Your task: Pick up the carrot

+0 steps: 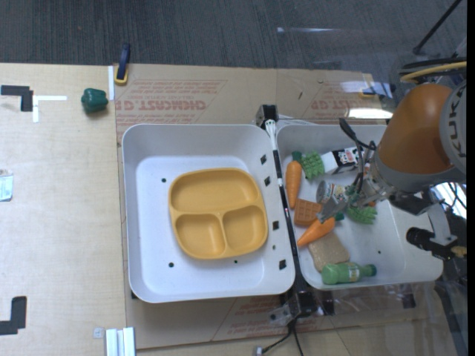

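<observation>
I see two carrots in the right bin (pixel 415 269), both close to its left wall. One carrot (pixel 294 183) lies nearly upright in the view, its thick end toward the top, right beside the divider between the bins. The second carrot (pixel 317 231) lies slanted lower down, its tip pointing toward the lower left, touching the waffle-patterned brown piece (pixel 306 212) that sits between the two.

Below the slanted carrot lies a tan slice of bread (pixel 328 251), and below that a green bottle (pixel 347 273) rests on its side near the bin's lower edge. Near the top of this bin there is a green leafy toy (pixel 313 163) just beside the upright carrot's top, and another green piece (pixel 363 214) further right.

The tool (pixel 335 202) hangs over the middle of the right bin, just above and right of the slanted carrot (the clutter under it makes it hard to read). I cannot tell whether it is spread or pressed together, and I see nothing clearly between its tips. The arm (pixel 415 128), with its orange band, comes in from the right.

The left bin (pixel 141 221) holds a yellow divided plate (pixel 217 212). On the surface (pixel 52 221) to the far left sits a small green object (pixel 94 101).
</observation>
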Controlling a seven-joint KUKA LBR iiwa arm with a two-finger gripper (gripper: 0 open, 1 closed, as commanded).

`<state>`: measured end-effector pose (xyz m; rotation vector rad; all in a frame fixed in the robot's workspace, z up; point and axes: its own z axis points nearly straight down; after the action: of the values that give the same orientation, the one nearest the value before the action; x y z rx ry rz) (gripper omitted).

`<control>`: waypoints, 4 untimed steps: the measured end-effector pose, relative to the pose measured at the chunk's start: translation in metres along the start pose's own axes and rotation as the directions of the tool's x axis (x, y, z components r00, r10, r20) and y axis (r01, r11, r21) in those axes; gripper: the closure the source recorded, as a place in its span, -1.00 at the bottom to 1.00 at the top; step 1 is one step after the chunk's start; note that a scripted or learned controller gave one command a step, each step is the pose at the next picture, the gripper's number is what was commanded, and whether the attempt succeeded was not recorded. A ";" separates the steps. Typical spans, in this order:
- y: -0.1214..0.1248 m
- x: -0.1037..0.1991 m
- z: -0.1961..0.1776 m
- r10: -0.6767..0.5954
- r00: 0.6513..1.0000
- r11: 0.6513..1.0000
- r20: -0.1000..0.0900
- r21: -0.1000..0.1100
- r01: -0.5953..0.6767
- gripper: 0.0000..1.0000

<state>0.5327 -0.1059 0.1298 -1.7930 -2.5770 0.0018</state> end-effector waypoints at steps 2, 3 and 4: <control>-0.016 0.002 0.037 0.340 0.940 0.940 0.000 -0.005 -0.340 -1.00; -0.015 0.000 0.028 0.345 0.939 0.939 0.000 -0.006 -0.345 1.00; -0.015 0.000 0.027 0.345 0.939 0.939 0.001 -0.007 -0.345 -1.00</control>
<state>0.5187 -0.1107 0.1023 -2.2201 -2.2272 -0.0042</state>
